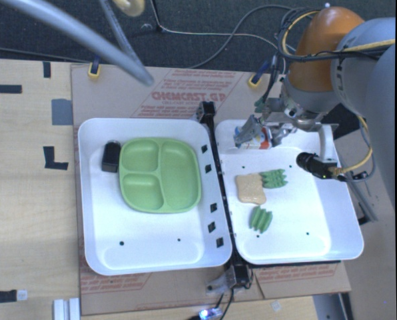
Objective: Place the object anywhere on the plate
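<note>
A green divided plate (160, 175) lies in the left bin (145, 252). In the right bin (312, 245) lie a tan slice of bread (250, 189), a green leafy piece (273, 178) just right of it, and a second green piece (260, 219) below. My gripper (260, 135) hangs over the far left corner of the right bin, above and behind the bread, apart from all three items. Nothing shows between its fingers.
A small black block (110, 157) sits in the left bin against the plate's left edge. A black divider (215, 179) runs between the bins. Cables trail behind the bench at the top.
</note>
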Motion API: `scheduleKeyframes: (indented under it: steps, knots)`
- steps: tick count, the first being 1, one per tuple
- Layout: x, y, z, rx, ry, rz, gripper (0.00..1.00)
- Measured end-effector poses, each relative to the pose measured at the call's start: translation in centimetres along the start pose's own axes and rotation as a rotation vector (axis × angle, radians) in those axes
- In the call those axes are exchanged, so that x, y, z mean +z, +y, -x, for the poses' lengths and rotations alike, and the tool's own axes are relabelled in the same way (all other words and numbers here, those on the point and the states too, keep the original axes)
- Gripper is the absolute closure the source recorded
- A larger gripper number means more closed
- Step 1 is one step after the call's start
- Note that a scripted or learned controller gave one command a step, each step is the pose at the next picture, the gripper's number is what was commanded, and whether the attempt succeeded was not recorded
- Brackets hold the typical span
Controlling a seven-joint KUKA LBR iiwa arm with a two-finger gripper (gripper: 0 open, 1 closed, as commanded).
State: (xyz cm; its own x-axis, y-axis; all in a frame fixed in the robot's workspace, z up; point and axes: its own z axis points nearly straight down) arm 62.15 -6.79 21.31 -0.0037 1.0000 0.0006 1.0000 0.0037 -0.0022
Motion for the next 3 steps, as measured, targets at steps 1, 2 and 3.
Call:
scheduleKeyframes:
  steps: [1, 2, 3]
  knots:
    - [0.6, -2.7, -5.3, -0.002, 0.001, -0.002, 1.0]
    - [-0.8, -4.6, -10.4, -0.003, 0.002, 0.0, 1.0]
    - [-0.2, -6.2, -16.1, -0.003, 0.001, -0.001, 1.0]
